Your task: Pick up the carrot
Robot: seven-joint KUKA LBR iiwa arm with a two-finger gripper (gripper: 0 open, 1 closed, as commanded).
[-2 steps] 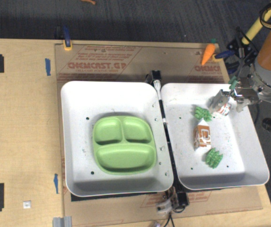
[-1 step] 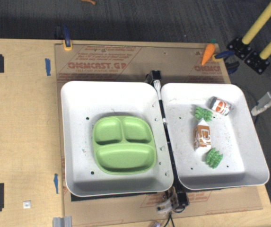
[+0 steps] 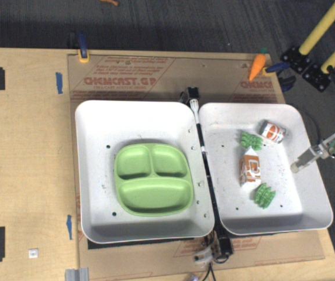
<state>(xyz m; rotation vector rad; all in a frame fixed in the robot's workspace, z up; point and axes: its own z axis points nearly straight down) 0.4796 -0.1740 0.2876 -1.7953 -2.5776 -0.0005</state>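
Green tray [image 3: 153, 179] fills left bin [image 3: 91, 157]. Carrot [image 3: 256, 67] outside bins, on tabletop [image 3: 27, 127], well apart from claw [image 3: 297, 167]; claw state unclear.

I see a green divided tray [image 3: 153, 179] in the left bin [image 3: 91, 122]; the right bin [image 3: 307, 215] holds two green toys [image 3: 251, 140], a can [image 3: 272, 132] and a carton [image 3: 250, 169].

The arm [image 3: 331, 150] is cut off by the right edge beside the right bin [image 3: 307, 215], and its tip is too blurred to read. Print on the can [image 3: 272, 133] and carton [image 3: 250, 170] inside that bin is too small to read.
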